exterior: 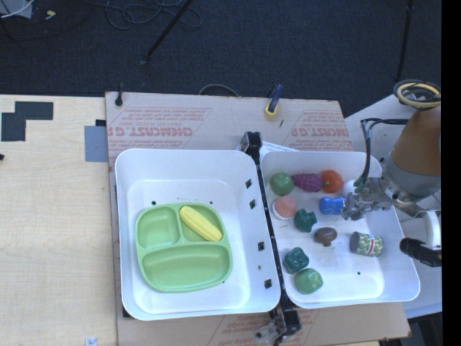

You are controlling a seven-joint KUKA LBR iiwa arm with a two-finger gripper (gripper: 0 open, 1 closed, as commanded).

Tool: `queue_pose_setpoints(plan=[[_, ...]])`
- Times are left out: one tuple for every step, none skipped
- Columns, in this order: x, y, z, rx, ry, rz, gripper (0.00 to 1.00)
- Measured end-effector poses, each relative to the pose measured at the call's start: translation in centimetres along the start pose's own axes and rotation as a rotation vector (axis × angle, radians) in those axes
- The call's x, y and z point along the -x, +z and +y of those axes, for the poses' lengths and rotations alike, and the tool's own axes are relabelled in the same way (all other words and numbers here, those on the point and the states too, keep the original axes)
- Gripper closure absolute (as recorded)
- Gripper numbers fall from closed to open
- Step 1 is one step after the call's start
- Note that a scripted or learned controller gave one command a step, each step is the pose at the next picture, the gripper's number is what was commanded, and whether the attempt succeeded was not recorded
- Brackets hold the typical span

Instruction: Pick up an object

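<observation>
Nearest you, at the six o'clock end of the right bin (pixel 403 294), sits a green ball (pixel 308 280), with a dark teal lump (pixel 295 259) just above it. Your gripper (pixel 354 206) hangs over the three o'clock side of that bin, under the orange-banded arm (pixel 418 150), and you cannot tell from this slant how the gripper is set; nothing shows held in it. The likeliest thing to pick is the blue block (pixel 331 206), which lies just beside the gripper toward nine o'clock, close enough that they may be touching. Its long side seems to run nine to three, in line with the reach. A small can (pixel 366 244) lies on its side toward five o'clock of the gripper, and a brown piece (pixel 325 235) toward seven o'clock. Farther off at eleven o'clock are a red ball (pixel 331 182), purple grapes (pixel 307 182) and a green apple (pixel 282 184). Over in the left bin (pixel 144 171), a green tray (pixel 184 262) carries a yellow corn cob (pixel 201 223), well apart from the arm.
</observation>
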State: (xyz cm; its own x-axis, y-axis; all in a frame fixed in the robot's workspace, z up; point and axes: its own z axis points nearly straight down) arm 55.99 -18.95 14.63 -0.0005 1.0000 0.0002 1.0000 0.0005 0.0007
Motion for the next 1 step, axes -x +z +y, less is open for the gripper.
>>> queue_pose_setpoints(plan=[[-0.64, -4.57, 0.39, 0.001, 0.000, 0.000, 1.00]])
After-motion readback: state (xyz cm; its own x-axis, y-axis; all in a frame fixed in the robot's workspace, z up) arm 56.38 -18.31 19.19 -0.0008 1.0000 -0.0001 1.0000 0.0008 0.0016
